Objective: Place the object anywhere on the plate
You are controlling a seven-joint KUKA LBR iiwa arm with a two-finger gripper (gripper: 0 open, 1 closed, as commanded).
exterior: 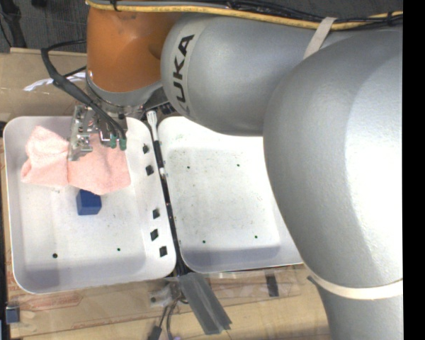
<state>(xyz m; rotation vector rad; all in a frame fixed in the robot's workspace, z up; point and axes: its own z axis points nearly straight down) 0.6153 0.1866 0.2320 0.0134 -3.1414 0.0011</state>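
Two white bins side by side: the left bin (28, 261) has one pink cloth (64, 163) bunched in its upper half and one small blue block (88, 202) just below the cloth's lower edge. Can't make out a plate. The right bin (219, 211) is partly covered by the big grey arm (326, 154). The gripper (98, 139) sits right over the cloth, fingers look pinched on its top edge, with fabric draping below.
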